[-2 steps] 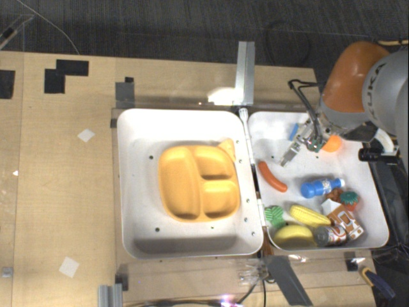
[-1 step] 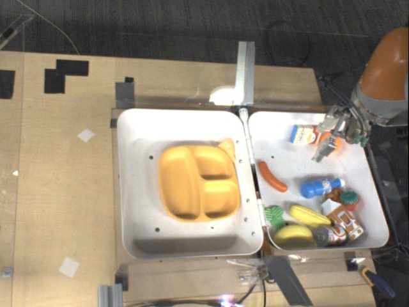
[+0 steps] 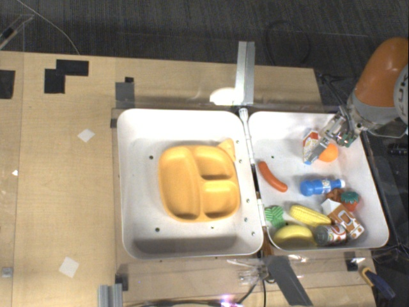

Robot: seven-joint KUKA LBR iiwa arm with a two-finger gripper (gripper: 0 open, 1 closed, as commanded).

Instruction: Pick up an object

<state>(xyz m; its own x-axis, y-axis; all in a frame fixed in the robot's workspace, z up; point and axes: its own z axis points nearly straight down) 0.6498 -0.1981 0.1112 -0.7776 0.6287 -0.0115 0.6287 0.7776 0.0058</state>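
Gripper [image 3: 340, 133] is seen at the right bin's [image 3: 281, 121] far right corner, just beside a small red-and-white packet [image 3: 312, 147] and an orange ball [image 3: 328, 152]. Finger state cannot be told (blurred). Risk noted: both could be nudged together, neither being caught.

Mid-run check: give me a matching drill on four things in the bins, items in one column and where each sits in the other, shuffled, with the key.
Items:
1. yellow divided tray
2. red sausage
3. blue bottle
4. corn cob

Places:
A. right bin, near the divider, lying at a slant
B. left bin, middle
C. right bin, front part, beside a green toy
D. right bin, middle, below the gripper

Pairs: 1-B, 2-A, 3-D, 4-C
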